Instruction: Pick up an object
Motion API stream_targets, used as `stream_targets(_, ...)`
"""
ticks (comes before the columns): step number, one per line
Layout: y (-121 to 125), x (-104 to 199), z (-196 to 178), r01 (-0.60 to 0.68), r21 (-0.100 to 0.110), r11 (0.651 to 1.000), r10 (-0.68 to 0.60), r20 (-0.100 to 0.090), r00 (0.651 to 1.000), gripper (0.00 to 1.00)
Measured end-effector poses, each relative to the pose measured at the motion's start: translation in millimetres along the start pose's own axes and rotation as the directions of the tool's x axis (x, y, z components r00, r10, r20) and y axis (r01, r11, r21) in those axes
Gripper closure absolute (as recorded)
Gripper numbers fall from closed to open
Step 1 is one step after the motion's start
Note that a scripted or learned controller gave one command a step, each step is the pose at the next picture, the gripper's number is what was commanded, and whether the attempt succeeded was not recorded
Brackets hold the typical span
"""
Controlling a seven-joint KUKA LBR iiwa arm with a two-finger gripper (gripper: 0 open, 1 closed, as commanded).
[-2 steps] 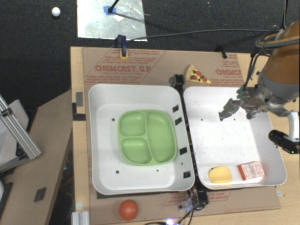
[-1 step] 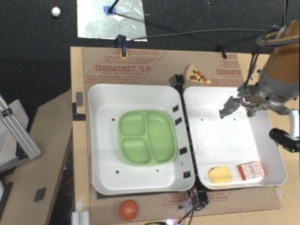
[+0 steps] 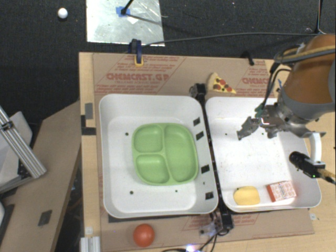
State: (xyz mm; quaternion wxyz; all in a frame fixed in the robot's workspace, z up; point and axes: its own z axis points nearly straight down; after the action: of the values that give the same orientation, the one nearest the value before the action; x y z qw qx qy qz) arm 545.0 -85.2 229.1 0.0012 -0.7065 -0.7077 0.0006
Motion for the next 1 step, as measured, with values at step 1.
stream_targets(1, 0.1, 0.0, 41.8, 0.000, 0.000, 1.000, 0.000, 0.000, 1.000, 0.00)
